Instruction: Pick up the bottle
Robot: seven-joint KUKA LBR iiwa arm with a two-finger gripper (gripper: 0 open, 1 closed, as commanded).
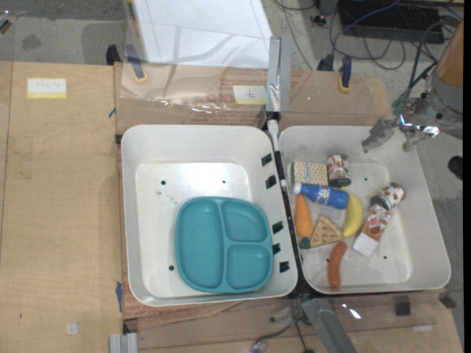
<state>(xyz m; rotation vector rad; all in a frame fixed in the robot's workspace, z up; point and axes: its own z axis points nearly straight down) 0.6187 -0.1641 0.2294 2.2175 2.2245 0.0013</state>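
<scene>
Two white bins side by side on the bench (51, 197). Left bin (140, 160): one teal divided plate (223, 244) with three compartments. Right bin (427, 256): eight loose items. One blue bottle (324, 195) with a white cap, lying on its side near the bin's middle-left, cap end toward the divider. One banana (354, 215) touching the bottle's right end. One carrot (302, 218) just below the bottle's cap end. One sandwich wedge (324, 231) between carrot and banana. One sausage (335, 263) lower, nearer the front wall. One checkered box (310, 173) just above the bottle, one small can (338, 170) beside it. One more can (388, 196) at right, with one carton (372, 226) lying below it. Tool (403, 133) above the right bin's back right corner, well apart from the bottle, fingers spread apart, nothing between them.
</scene>
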